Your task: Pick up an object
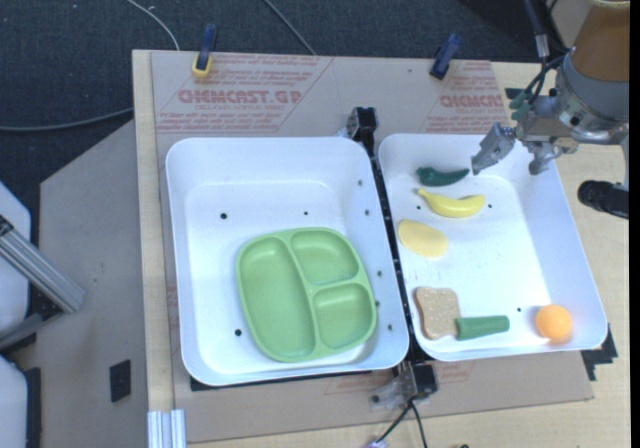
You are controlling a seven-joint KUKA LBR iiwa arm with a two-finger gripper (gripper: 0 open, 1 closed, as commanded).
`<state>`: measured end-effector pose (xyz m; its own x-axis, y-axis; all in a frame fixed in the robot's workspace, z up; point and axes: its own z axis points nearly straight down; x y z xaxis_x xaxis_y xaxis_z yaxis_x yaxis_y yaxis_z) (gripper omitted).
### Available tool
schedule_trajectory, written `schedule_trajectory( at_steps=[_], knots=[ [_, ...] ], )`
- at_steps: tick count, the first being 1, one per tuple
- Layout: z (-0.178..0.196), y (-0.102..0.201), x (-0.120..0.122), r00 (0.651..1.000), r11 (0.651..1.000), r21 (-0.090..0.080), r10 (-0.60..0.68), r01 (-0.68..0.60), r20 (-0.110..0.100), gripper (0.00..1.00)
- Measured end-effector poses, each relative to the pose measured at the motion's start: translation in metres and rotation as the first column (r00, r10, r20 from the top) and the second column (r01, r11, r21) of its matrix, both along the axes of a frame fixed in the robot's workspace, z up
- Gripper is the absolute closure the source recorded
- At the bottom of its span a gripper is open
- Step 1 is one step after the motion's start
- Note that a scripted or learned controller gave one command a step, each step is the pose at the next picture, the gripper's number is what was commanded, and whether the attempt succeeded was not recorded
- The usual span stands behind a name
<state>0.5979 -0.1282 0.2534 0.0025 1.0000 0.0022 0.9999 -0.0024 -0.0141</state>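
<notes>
Yellow and gently curved, a toy banana (452, 203) is lying in the right bin (560, 236), near its far end, with a dark green pickle-like piece (441, 175) just behind it and a pale yellow oval piece (422, 238) just in front. Nearer the front edge, a slice of toy bread (436, 311) is touching a green cylinder (482, 326), and an orange ball (553, 322) is sitting in the corner. Above the far right of this bin, the end effector (514, 156) is hovering with its fingers spread apart, gripping nothing. A green divided plate (305, 291) is resting in the left bin (200, 236).
</notes>
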Motion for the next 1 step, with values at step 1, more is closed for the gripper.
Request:
schedule_trajectory(
  at_steps=[1],
  knots=[
    [0.0069, 0.0003, 0.0023, 1.0, 1.0, -0.002, 0.003, -0.003, 0.013, 0.0]
  ],
)
